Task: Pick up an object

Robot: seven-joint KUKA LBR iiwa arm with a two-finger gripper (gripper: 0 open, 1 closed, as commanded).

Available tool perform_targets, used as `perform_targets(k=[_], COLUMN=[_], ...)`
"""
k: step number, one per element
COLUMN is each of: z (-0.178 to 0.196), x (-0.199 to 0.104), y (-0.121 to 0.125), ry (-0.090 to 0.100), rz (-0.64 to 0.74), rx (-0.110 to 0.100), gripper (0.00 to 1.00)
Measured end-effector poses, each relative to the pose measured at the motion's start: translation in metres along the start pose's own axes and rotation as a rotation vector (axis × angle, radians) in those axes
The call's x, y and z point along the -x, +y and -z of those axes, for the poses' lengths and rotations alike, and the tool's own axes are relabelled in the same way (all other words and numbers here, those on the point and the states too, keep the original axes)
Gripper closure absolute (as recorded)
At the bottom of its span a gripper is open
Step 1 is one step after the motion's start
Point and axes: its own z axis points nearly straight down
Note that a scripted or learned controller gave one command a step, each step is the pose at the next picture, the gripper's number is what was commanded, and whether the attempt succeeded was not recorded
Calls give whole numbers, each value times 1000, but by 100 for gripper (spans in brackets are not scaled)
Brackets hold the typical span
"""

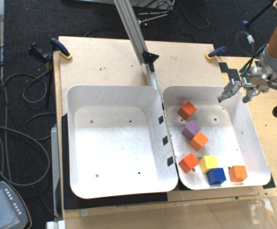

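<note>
Seven small blocks lie in the right bin [253, 142], below and left of the pincer [236, 93]; the orange block [187, 110] sits closest to it. The pincer hangs over the bin's far right rim, fingers apart, gripping nothing.

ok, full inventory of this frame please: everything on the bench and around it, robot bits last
Orange blocks: 4, orange, right bin; others at
Purple block: 1, purple, right bin, touching an orange block
Yellow block: 1, yellow, right bin near front edge
Blue block: 1, blue, right bin, against the yellow one
Bins: 2, white, left bin and right bin side by side
Clamps: 2, blue and yellow, bench back corners; second at
Metal pole: 1, grey, slanting over bench back
Gripper: 1, open, above right bin's back right corner
</note>
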Motion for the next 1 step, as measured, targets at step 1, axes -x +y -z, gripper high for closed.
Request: perform_targets(k=[1], z=[3], x=[0], y=[1], ry=[-2], rz=[2], rx=[4], gripper=[0])
